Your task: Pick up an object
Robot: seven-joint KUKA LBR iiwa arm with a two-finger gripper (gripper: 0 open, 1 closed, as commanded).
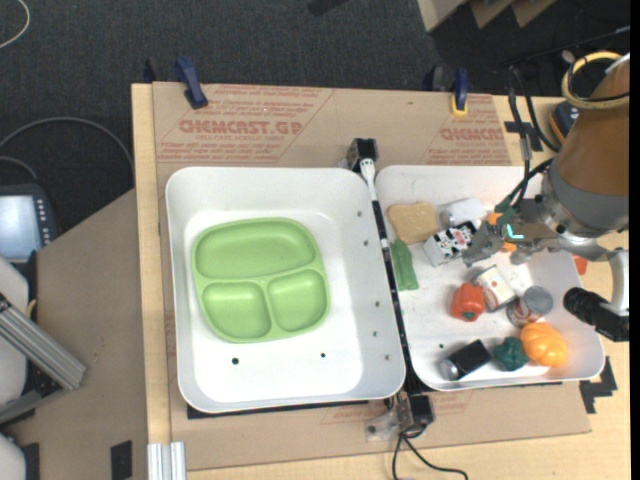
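Observation:
My gripper (492, 238) hangs low over the upper middle of the right bin (430, 183), reaching in from the right. It sits right beside a small white and grey toy (449, 240) and just above a white cylinder (497, 284). Whether it touches either one is unclear. Below them lie a red-orange piece (466, 302), a grey round piece (536, 299), an orange pumpkin-like toy (544, 344), a teal object (510, 354) and a black object (465, 359). A tan slab (412, 220) and a green stick (403, 265) lie at the bin's left side.
The left bin (190, 268) holds a green divided plate (260, 276). The grey arm with its orange band (598, 148) covers the right bin's upper right corner. Clamps (190, 83) grip the cardboard bench's far edge.

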